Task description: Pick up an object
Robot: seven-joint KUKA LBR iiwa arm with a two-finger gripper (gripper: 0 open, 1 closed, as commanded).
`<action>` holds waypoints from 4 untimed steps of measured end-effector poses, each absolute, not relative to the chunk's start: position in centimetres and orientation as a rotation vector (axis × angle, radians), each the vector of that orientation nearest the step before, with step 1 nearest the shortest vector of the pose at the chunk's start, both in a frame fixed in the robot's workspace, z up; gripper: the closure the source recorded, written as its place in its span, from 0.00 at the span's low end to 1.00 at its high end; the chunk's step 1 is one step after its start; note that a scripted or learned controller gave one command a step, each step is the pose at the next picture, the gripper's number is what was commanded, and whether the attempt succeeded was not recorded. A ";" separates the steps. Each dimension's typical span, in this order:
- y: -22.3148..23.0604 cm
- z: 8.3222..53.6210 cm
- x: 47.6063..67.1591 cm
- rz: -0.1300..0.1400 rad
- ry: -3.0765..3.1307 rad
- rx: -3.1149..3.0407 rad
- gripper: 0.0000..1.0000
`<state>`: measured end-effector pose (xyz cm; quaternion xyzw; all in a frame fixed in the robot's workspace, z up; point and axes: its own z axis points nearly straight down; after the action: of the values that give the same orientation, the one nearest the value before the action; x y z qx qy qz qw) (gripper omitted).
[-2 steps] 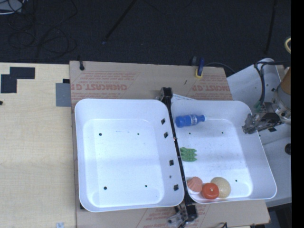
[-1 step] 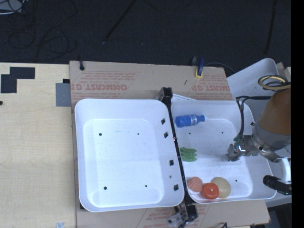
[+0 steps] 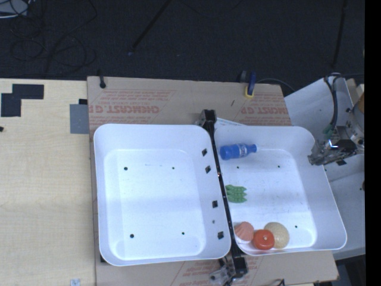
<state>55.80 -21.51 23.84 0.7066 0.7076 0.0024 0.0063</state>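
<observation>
1. Your hand [image 3: 324, 154] sits at the right bin's [image 3: 321, 189] right rim; can't tell its state.
2. Blue bottle [image 3: 237, 151] lies by that bin's back-left corner.
3. Green toy [image 3: 236, 193] at left wall; red ball [image 3: 263, 239] near front edge.

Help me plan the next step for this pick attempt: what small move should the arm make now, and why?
Probably swing the gripper left over the right bin, toward the blue bottle. The gripper sits outside that bin's right rim with nothing seen in it, and the bottle lies alone near the far edge, apart from the clustered items at the near corner.
</observation>
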 end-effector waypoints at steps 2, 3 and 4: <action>-20.9 12.5 56.3 -0.002 2.227 2.220 1.00; -21.0 12.9 56.2 -0.002 2.223 2.223 0.00; -21.0 13.9 56.1 -0.003 2.224 2.223 1.00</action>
<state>56.15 -21.01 13.88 0.7069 0.7073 -0.0009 -0.0017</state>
